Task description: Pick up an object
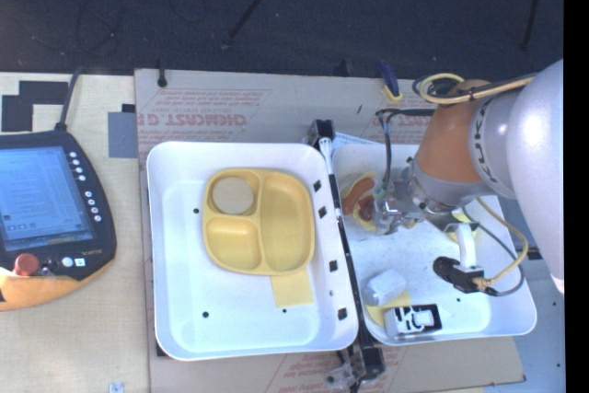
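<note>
Currently the gripper [385,209] is low in the right bin [515,313], far-left part, over or touching an orange-red object [359,193]. Open or closed: cannot tell. The object's long axis runs roughly along the bin's left wall, one end hidden. A yellow divided plate [262,221] lies in the left bin [175,290].

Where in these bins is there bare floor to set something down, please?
Left bin: bare floor between its left wall and the yellow plate, and its front corner left of the yellow square. Right bin is crowded: gripper, orange object, grey block, card.
</note>
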`<state>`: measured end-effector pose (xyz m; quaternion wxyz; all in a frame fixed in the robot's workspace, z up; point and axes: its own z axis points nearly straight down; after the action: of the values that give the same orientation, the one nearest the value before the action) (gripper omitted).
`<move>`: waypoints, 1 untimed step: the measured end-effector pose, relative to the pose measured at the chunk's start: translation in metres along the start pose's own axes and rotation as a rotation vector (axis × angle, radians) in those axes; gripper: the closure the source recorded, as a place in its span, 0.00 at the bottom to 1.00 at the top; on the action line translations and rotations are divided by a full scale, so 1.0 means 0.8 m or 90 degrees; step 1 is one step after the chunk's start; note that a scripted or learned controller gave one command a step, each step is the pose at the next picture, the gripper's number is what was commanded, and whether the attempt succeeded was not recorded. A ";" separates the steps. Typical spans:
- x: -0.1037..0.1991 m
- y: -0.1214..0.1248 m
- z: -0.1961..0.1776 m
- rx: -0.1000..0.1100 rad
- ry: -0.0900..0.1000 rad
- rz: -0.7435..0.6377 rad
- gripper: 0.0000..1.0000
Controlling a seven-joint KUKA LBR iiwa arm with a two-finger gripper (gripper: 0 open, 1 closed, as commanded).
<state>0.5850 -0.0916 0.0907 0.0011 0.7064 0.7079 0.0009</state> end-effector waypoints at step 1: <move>-0.004 0.042 0.001 0.003 0.000 0.001 0.00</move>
<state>0.6188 -0.0951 0.0897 -0.0010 0.7069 0.7073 -0.0008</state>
